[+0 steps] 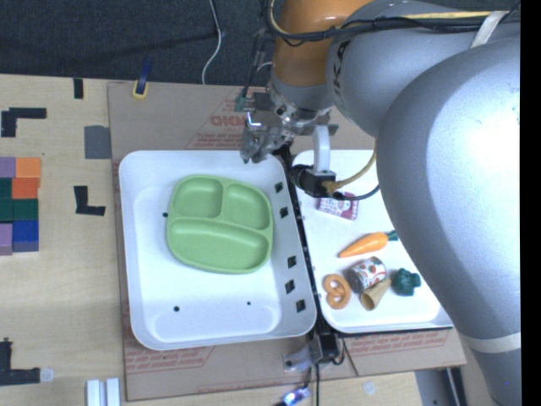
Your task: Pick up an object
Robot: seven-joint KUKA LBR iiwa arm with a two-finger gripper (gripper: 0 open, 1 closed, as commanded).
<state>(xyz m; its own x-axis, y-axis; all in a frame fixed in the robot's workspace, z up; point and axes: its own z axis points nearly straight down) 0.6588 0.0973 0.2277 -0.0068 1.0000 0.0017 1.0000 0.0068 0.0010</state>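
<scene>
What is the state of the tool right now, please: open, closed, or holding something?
Tool: cannot be told. It hangs over the far rim of the left bin, beside the green plate; nothing is seen in it.

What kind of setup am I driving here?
Likely a lab bench for robot picking tests: two white bins on cardboard, toy food such as a carrot and pretzel, and coloured blocks at the side.

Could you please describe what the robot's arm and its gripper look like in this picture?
The arm is built of large, rounded, smooth grey segments, with a glossy orange band above the wrist. Thin dark cables loop around that band. The gripper is a small, dark metal assembly hung below the wrist, with a white bracket and a yellowish hose beside it.
</scene>
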